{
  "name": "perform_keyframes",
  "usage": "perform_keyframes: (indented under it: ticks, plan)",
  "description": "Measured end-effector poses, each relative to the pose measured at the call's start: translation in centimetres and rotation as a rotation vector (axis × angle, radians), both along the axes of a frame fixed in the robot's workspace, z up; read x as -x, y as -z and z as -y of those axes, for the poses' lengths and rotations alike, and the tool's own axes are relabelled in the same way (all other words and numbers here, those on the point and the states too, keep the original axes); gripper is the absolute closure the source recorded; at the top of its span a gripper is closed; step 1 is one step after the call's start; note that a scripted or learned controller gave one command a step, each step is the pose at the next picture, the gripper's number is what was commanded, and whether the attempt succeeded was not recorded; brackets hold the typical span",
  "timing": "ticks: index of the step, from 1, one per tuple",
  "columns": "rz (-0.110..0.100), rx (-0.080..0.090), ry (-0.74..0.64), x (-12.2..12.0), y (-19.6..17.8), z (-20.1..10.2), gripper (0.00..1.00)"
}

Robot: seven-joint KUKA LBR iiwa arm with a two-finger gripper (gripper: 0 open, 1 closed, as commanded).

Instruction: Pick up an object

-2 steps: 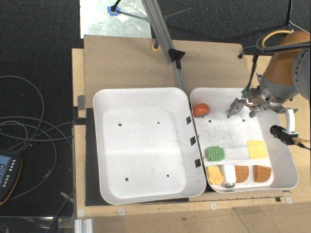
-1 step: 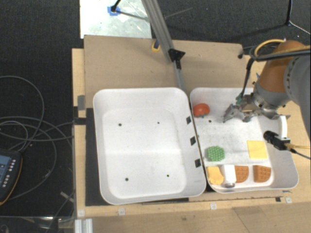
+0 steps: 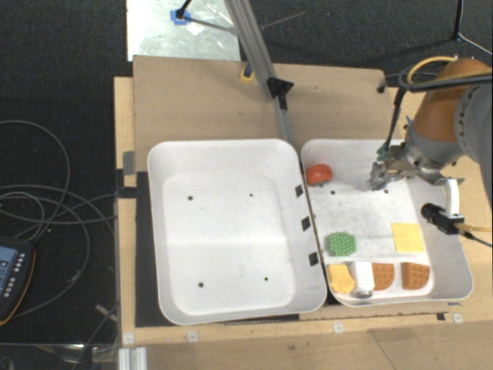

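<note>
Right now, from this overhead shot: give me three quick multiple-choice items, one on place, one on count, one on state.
1. Where is the red ball?
A. left bin
B. right bin, far left corner
C. on the bench

2. How many orange waffle pieces lie along the right bin's near edge?
A. two
B. none
C. five

3. The gripper is
A. over the left bin
B. over the right bin's far part
C. off the bench

Key: 1 B, it sits by that bin's far left wall. 2 A, two side by side. 3 B, it hangs right of the ball.

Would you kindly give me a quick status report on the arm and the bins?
Gripper low over right bin, far end. Red ball beside it, untouched. Green ball, yellow square, waffles along near side. Path unobstructed.
</note>
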State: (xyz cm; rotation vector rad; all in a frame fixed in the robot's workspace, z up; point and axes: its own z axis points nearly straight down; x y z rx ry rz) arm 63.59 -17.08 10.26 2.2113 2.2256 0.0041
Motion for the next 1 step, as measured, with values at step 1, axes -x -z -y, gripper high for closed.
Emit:
perform_keyframes:
  ticks: [1]
  plan:
    - [0.003, 0.001, 0.004, 0.35, -6.37, 0.17, 1.0]
